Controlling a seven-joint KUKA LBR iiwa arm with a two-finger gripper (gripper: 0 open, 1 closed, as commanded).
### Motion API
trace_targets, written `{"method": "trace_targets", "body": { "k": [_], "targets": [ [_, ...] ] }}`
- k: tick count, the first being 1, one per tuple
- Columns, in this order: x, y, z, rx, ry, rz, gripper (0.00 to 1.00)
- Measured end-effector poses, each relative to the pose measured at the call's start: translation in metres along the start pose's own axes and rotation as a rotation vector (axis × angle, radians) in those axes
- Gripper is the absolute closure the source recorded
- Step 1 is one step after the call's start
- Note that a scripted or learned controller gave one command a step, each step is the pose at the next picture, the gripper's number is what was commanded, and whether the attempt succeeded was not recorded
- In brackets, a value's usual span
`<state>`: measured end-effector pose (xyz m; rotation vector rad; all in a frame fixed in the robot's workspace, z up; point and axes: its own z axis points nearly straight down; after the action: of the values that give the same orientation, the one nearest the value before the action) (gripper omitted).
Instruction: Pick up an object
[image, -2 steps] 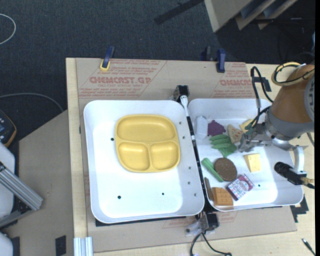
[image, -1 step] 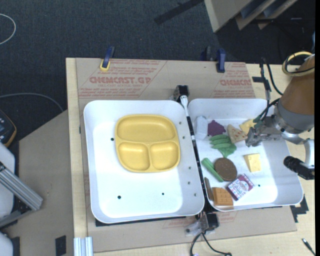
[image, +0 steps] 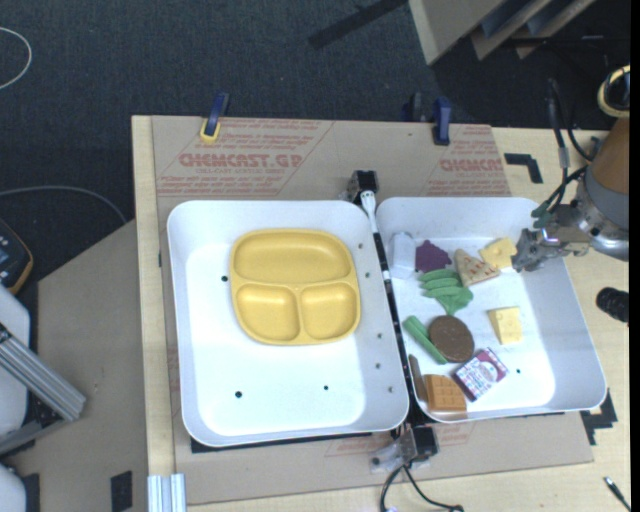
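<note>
Brown-paper-covered bench on dark carpet; gripper at right bin's far-right edge, finger state unclear.

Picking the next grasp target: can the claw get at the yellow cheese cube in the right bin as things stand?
Probably yes. The cheese cube lies apart from the other toys on bare bin floor, and the claw is just above it in the picture with nothing between them.

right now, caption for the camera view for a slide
Gripper over right bin of toy food; yellow tray in left bin.
</note>
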<state>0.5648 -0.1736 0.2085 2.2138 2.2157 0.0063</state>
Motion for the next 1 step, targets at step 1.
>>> {"method": "trace_targets", "body": {
  "k": [1],
  "targets": [
    [-0.0004, 0.0012, -0.0178, 0.004, 0.001, 0.000, 1.00]
  ]
}}
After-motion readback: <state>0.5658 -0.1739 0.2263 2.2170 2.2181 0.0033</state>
